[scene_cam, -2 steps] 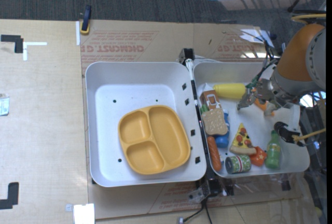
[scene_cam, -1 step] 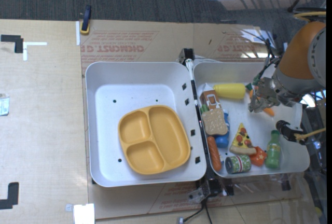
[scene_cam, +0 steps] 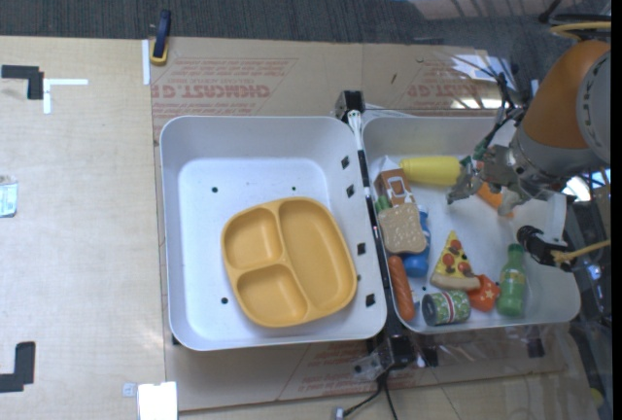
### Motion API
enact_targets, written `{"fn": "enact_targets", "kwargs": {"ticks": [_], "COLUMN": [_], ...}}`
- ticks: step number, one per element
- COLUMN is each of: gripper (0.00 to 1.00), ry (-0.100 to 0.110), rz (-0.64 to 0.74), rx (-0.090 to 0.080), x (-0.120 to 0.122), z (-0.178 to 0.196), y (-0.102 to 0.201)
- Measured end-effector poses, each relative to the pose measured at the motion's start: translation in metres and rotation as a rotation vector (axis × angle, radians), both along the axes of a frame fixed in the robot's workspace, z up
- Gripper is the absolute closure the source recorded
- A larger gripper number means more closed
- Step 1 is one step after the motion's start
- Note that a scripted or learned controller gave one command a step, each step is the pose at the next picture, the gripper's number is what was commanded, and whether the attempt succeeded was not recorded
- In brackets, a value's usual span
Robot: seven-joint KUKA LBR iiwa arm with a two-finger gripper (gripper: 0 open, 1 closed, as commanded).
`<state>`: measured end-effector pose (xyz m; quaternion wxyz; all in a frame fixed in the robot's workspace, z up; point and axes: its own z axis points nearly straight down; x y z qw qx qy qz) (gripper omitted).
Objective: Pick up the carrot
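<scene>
Carrot, a small orange plastic wedge (scene_cam: pixel 493 197), sits clamped between the grey fingers (scene_cam: pixel 491 187); grasp apparently made, lifting straight up comes next.

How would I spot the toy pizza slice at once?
Look in the right-hand white bin, the crowded one. Near its middle, below the yellow corn cob, lies the pizza slice. It is the only flat triangle, yellow with red spots.
</scene>
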<state>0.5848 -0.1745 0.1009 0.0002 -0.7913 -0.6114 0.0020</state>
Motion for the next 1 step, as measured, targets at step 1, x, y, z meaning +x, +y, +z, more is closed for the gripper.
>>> {"fn": "enact_targets", "kwargs": {"ticks": [1], "gripper": [1.00], "ry": [0.001], "rz": [-0.001], "rx": [-0.001], "x": [0.0001], "z": [0.0089], "y": [-0.0010]}}
